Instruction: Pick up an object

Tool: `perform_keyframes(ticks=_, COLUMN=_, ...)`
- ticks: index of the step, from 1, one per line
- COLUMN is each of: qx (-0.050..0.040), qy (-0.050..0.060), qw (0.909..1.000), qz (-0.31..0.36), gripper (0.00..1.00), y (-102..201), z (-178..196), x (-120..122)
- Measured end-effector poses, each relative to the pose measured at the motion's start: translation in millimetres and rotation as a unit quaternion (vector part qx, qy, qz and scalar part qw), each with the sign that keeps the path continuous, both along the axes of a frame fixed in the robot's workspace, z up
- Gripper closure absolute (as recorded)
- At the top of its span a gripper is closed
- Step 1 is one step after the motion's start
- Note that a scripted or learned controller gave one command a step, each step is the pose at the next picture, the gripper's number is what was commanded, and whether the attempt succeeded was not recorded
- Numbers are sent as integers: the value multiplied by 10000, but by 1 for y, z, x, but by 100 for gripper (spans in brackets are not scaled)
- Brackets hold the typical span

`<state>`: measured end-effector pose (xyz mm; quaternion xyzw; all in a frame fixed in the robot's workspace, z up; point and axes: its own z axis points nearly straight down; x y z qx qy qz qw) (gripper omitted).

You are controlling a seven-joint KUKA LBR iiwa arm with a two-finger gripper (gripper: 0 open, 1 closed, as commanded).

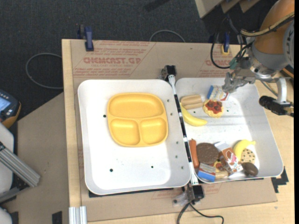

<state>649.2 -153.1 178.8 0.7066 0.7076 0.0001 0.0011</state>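
Observation:
My gripper (228,87) reaches down into the far part of the right bin (268,125). Its tip is just right of a small blue and white carton (211,92) and above a toy pizza slice (213,108). A small white and red thing (220,96) lies right at the tip; whether it is gripped is unclear. A bread roll (190,100) and a banana (192,119) lie to the left of the pizza slice.
The left bin (93,148) holds a yellow divided plate (138,118). At the right bin's near edge lies a pile: a red sausage (193,153), a brown round patty (207,152), a yellow fruit (243,147), a small carton (229,160) and others.

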Motion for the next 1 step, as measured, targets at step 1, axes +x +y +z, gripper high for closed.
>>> perform_keyframes(ticks=1, qx=-3, qy=-3, qw=10000, qz=-2, gripper=0, y=-1, z=1, x=0)
